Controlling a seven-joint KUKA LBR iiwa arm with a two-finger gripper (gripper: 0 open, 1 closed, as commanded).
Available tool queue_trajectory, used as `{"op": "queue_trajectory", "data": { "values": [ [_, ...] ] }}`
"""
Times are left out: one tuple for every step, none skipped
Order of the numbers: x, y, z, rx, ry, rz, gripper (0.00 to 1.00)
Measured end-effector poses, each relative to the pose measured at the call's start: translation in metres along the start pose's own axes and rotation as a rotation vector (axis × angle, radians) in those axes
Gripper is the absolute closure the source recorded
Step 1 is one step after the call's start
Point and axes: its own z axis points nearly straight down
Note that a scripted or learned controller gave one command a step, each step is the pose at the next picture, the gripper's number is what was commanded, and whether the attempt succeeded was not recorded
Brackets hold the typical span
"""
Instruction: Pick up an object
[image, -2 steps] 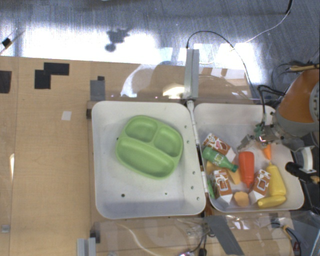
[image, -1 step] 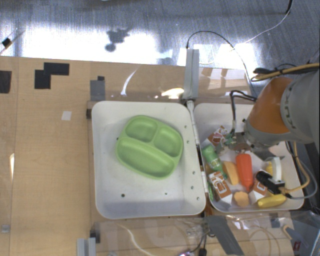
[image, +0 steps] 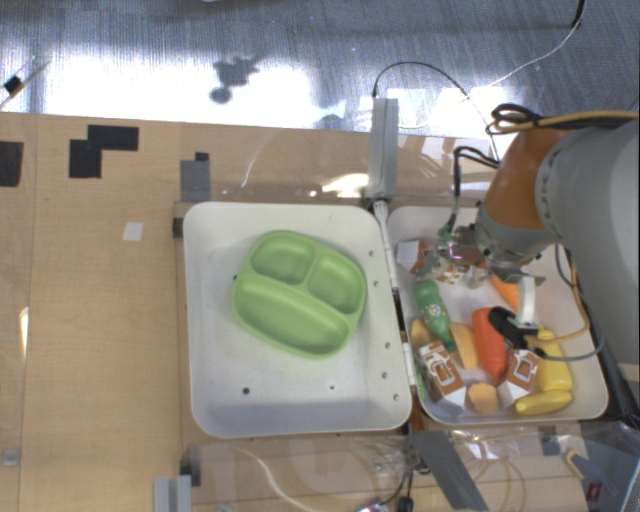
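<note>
Below, tan bench (image: 90, 330) bears two white bins (image: 215, 400).

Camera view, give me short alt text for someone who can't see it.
A grey robot arm with an orange band reaches into the right white bin, which holds a jumble of toy food. The left white bin holds a green divided plate.

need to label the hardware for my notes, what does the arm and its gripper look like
The arm is a bulky rounded body in smooth grey, with a broad orange band above the wrist. Thin black cables loop around the wrist, and another runs off toward the top of the view. The gripper below the band is a small cluster of metallic and dark parts, too cluttered to make out in detail.
</note>
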Motion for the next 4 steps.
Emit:
{"op": "queue_trajectory", "data": {
  "values": [
    [0.002,0.003,-0.013,-0.007,0.0,-0.008,1.0],
    [0.002,0.003,-0.013,-0.007,0.0,-0.008,0.0],
    [0.024,-0.007,-0.117,0.003,0.0,-0.104,0.0],
    [0.005,-0.003,-0.009,0.01,-0.001,0.031,0.0]
  ]
}}
